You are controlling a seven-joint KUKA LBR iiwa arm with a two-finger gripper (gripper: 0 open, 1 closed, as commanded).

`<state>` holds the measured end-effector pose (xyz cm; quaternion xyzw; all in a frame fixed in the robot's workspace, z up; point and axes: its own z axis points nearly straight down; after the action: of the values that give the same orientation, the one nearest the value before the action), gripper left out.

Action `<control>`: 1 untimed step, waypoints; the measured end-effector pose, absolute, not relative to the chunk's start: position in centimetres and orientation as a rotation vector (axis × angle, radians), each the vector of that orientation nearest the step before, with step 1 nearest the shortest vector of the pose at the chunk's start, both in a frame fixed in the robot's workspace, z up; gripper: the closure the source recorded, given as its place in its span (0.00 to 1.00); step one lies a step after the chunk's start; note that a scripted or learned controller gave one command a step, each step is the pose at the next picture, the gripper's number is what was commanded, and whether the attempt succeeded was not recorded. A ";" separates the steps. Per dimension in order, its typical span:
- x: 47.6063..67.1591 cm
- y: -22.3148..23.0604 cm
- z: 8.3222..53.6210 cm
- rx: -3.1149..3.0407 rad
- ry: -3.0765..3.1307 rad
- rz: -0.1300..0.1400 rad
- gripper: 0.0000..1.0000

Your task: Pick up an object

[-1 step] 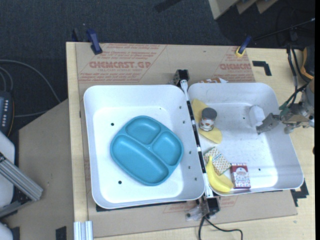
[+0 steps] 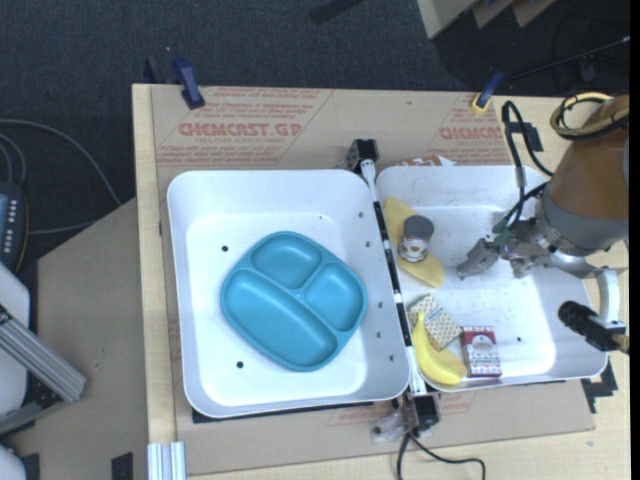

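The right bin point(image 2: 470, 190) holds several small items. A small grey can point(image 2: 416, 236) stands on a yellow piece point(image 2: 399, 216) near the bin's left wall. Lower down lie a checkered packet point(image 2: 440, 321), a yellow banana point(image 2: 438, 360) and a red and white box point(image 2: 481, 353). My gripper point(image 2: 478, 259) hangs low over the bin's middle, pointing left. It sits just right of the can and apart from it, with nothing visibly in it. The grey and orange arm point(image 2: 590, 183) reaches in from the right.
The left bin point(image 2: 200, 218) holds a blue divided plate point(image 2: 292, 300). A black clamp point(image 2: 362, 153) sits at the top of the divider between the bins. Black cables point(image 2: 520, 148) loop beside the arm. Bare bin floor lies around the gripper and below it at the right.
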<state>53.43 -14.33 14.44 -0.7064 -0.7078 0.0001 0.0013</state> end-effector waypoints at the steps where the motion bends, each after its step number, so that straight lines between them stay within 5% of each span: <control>1: 47.9 -14.0 8.5 -2.223 -2.222 0.000 0.00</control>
<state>47.93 -13.97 8.47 -0.7073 -0.7069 0.0000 -0.0010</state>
